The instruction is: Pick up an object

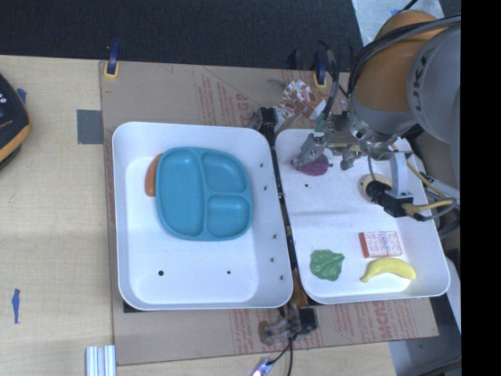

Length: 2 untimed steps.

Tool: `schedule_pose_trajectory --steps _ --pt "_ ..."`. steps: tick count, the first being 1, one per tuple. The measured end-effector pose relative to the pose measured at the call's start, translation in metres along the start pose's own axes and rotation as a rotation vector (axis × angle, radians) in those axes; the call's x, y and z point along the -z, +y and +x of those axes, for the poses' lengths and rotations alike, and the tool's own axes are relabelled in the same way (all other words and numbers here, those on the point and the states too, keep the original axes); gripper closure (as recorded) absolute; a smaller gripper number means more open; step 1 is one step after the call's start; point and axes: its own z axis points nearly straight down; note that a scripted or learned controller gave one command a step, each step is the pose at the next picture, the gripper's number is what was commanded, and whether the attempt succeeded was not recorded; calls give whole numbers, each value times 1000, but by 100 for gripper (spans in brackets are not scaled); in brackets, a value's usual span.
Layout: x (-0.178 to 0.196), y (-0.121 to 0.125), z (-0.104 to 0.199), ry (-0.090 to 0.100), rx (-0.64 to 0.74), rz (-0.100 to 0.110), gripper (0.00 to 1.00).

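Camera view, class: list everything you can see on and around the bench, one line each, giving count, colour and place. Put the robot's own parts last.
Bins: two, white, side by side on the bench.
Divided plate: one, blue, in the left bin.
Orange item: one, orange, partly under the plate's left edge.
Purple item: one, purple, far end of the right bin, at the gripper.
Leaf-shaped item: one, green, near end of the right bin.
Banana: one, yellow, beside the leaf-shaped item.
Packet: one, red and white, just above the banana.
Arm: one, grey with an orange band, from the right.
Gripper: one, over the purple item.
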Motion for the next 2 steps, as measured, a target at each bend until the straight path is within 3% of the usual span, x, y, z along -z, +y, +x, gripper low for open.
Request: schedule_pose_trajectory --steps 1,2 --pt "-101 14 -54 -2 -2 1 0" --pt "-101 38 -72 3 -1 8 0"
